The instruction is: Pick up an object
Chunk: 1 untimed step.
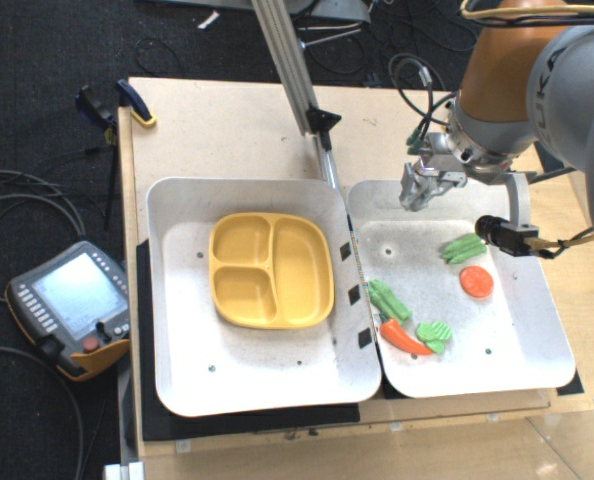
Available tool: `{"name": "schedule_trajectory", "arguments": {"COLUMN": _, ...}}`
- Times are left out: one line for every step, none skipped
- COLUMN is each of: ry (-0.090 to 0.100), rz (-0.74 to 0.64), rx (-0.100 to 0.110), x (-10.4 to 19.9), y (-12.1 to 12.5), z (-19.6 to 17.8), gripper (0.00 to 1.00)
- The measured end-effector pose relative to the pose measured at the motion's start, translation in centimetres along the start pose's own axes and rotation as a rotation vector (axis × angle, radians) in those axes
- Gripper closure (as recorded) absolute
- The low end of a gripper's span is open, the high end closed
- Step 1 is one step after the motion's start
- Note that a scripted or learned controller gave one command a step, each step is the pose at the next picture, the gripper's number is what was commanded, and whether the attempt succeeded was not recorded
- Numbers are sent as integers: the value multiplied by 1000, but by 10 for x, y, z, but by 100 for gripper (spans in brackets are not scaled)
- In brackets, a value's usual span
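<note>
A yellow divided plate (272, 270) with three compartments lies in the left white bin (177, 368). At nine o'clock of this bin, on the dark floor, a teach pendant (69, 308) with a grey screen rests, with black cables near it. At eleven o'clock, a blue and yellow clamp (134, 103) grips the bench corner. A metal pole (289, 53) stands slanted at twelve o'clock.
</note>
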<state>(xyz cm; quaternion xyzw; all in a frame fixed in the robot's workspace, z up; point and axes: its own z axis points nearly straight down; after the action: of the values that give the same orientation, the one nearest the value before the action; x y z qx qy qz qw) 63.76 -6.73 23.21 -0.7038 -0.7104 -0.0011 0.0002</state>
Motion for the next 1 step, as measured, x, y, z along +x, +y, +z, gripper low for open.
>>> {"name": "schedule_trajectory", "arguments": {"ry": 0, "rz": 1, "rx": -1, "x": 53, "y": 5, "z": -10, "gripper": 100}}
